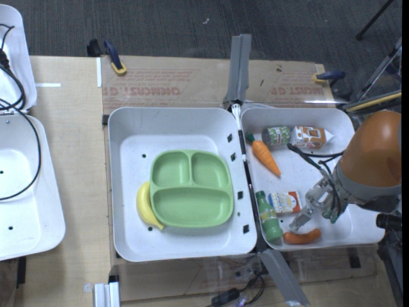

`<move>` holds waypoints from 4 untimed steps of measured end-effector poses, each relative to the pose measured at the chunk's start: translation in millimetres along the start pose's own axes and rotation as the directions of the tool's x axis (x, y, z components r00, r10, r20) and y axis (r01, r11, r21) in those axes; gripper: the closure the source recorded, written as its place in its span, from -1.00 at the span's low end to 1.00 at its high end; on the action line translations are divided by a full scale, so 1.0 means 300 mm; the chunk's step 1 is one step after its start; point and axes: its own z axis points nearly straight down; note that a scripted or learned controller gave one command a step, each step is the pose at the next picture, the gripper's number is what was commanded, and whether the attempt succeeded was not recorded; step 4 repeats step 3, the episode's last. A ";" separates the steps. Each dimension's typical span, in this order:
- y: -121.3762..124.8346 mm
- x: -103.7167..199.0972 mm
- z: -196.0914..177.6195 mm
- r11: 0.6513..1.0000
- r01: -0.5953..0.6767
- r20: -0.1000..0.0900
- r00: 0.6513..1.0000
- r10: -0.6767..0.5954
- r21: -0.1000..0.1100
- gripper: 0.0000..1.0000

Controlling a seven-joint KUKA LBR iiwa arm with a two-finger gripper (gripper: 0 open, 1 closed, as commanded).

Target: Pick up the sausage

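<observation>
Gripper (305,221) hovers lower right, just above the sausage (301,237); finger state I can't tell. Best drop straight down, straddling its middle, then close.

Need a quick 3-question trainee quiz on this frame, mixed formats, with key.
1. True or false: the sausage lies in the left bin.
2. Which item lies beside the green divided plate? A) carrot B) banana C) green bottle
3. Fill in: the gripper hovers just above the ____ at the near edge of the right bin.

Key:
1. False. It lies in the right bin, next to the green bottle.
2. B. The banana lies along the plate's left edge; the carrot is in the right bin.
3. sausage
</observation>
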 end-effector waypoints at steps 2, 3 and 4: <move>0.000 -0.010 -0.200 0.969 0.249 0.004 0.969 -0.249 0.000 1.00; 0.000 -0.010 -0.200 0.968 0.249 0.004 0.968 -0.249 -0.001 -1.00; 0.000 -0.010 -0.200 0.968 0.249 0.004 0.968 -0.249 -0.001 -1.00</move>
